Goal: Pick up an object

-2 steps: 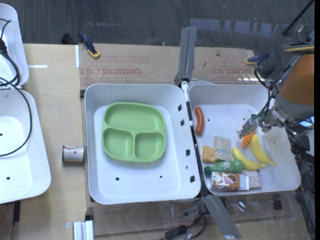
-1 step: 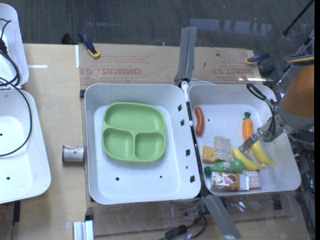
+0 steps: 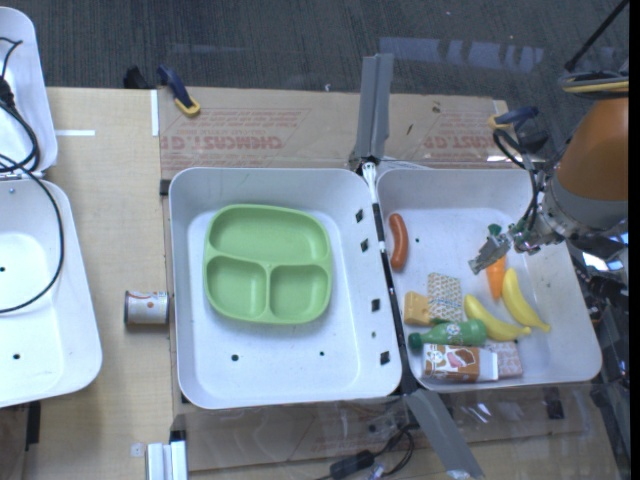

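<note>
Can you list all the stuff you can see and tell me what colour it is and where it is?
bins: 2, white, side by side on the bench
plate: 1, green, three sections, in the left bin
hot dog: 1, orange-red, right bin, near its left wall
bananas: 2, yellow, right bin
carrot: 1, orange, by the bananas
bottle: 1, green, lying in the right bin
carton: 1, white and brown, front of the right bin
can: 1, silver, on the bench left of the bins
gripper: 1, grey, over the right bin
</note>
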